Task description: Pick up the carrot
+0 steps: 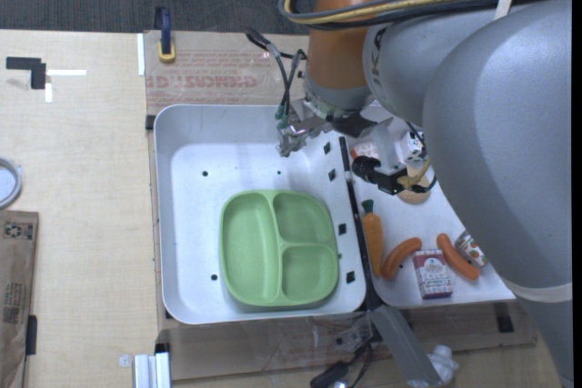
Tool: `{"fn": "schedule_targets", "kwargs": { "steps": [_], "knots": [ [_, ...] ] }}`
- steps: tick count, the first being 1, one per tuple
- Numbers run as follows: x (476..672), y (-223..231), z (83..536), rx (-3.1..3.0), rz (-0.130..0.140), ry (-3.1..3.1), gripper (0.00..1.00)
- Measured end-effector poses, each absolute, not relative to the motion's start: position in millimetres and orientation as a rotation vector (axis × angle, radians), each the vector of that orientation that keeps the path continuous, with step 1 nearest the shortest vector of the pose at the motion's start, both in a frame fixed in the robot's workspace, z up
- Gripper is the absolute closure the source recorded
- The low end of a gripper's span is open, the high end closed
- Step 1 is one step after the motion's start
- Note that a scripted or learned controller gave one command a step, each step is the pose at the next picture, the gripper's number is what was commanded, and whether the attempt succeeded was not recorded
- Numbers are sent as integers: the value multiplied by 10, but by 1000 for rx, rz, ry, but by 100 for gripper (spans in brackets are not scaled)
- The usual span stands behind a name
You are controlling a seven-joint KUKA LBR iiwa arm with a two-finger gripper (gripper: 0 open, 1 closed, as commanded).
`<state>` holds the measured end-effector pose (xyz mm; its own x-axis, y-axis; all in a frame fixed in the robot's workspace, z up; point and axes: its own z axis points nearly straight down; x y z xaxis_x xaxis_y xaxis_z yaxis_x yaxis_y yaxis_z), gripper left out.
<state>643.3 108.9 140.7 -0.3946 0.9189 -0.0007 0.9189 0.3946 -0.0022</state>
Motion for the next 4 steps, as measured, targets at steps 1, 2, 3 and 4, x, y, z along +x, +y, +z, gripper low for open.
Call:
{"fn": "schedule_targets", "kwargs": {
  "steps": [1,2,3,4],
  "knots": [
    [6511,1377,4238,-1919,4,-2489,100],
    [6589,2083,3015,-1836,6,-2548,100],
    [6591,2110,2138,-1645,3,-2677,100],
    [6592,2127,2011,-1400,3,-2812,100]
  ]
}}
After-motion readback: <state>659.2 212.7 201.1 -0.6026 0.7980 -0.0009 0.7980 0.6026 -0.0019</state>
